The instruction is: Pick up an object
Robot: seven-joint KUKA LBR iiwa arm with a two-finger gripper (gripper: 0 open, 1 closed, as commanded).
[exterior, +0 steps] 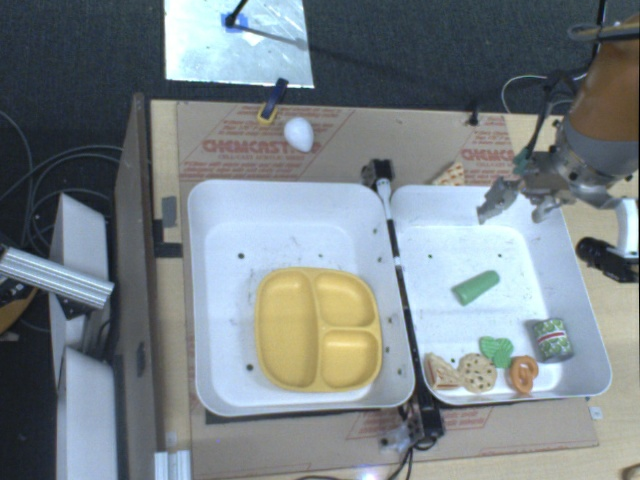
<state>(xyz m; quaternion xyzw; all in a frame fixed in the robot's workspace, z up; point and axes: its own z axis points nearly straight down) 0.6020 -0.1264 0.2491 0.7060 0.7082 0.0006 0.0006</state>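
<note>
We see the gripper (520, 200) hanging over the far right corner of the right bin (585, 313), its two fingers spread apart with nothing between them. The nearest loose thing is a green cylinder (475, 287), smooth and stubby, lying tilted on the bin floor near the middle, well apart from the fingers. Along the near edge sit a cookie (478, 373), a pretzel (522, 373) and a small green can (551, 339). The left bin (220, 228) holds a yellow divided plate (318, 328).
</note>
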